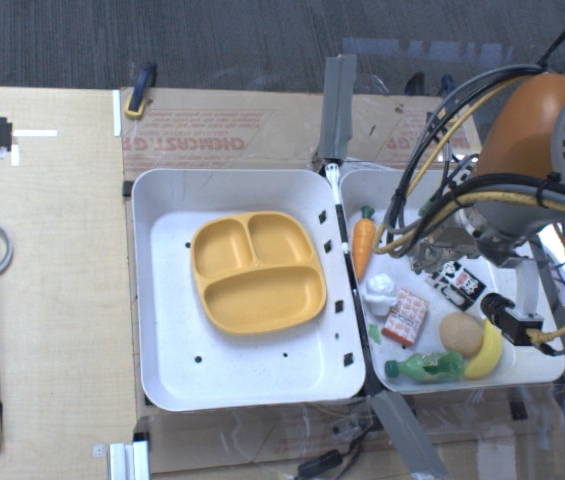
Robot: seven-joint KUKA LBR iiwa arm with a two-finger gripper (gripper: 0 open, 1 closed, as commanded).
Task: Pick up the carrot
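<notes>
The carrot (363, 244) is orange with a green top and lies lengthwise along the left wall of the right bin (550, 368), its green end pointing to the far side. My gripper (432, 258) hangs over the middle of the right bin, to the right of the carrot and apart from it, half hidden under black and yellow cables. Nothing can be seen held in it.
In the right bin, near the carrot, lie a small white cup (379, 290), a red-and-white packet (405, 318), a brown potato (461, 334), a banana (486, 353) and a green bottle (424, 368). The left bin (162, 268) holds a yellow divided plate (259, 271).
</notes>
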